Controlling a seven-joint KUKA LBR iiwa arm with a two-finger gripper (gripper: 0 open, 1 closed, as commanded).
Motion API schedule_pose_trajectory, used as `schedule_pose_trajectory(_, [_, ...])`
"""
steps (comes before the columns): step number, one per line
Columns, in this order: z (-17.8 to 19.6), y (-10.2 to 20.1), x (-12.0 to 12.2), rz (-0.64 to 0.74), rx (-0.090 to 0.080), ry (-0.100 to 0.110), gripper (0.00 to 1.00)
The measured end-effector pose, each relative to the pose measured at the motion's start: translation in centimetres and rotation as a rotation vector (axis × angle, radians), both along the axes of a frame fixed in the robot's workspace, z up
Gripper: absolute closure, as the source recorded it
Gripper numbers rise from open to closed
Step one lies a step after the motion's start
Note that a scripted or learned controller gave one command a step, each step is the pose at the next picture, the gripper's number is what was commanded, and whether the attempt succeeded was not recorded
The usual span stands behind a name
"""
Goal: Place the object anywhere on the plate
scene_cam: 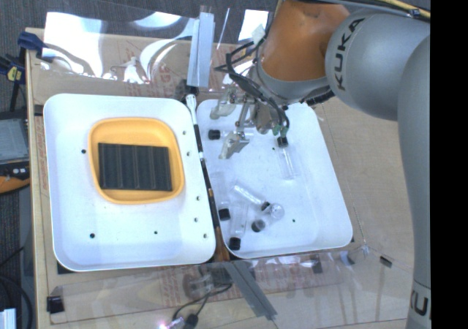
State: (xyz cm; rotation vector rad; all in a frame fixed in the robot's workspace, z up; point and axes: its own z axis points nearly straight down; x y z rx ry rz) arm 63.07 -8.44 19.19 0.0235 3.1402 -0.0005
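Note:
A yellow plate (133, 129) with a dark ridged panel in its middle lies in the left bin (66, 232). Several clear plastic tubes lie in the right bin (329, 210): one (289, 164) just below the gripper and others (248, 197) near the front. My gripper (257, 142) hangs over the back of the right bin. Its fingers (234, 145) stand apart, and I see nothing between them.
Small black caps (213, 134) are scattered on the right bin's floor, some near the front left corner (235, 242). The ridge where the two bins meet (203, 174) runs between the plate and the tubes. The arm's bulk fills the upper right.

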Motion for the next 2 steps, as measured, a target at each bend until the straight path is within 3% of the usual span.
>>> schedule_pose_trajectory(2, [-0.1,0.0,-6.1,0.699,0.003,0.005,0.00])
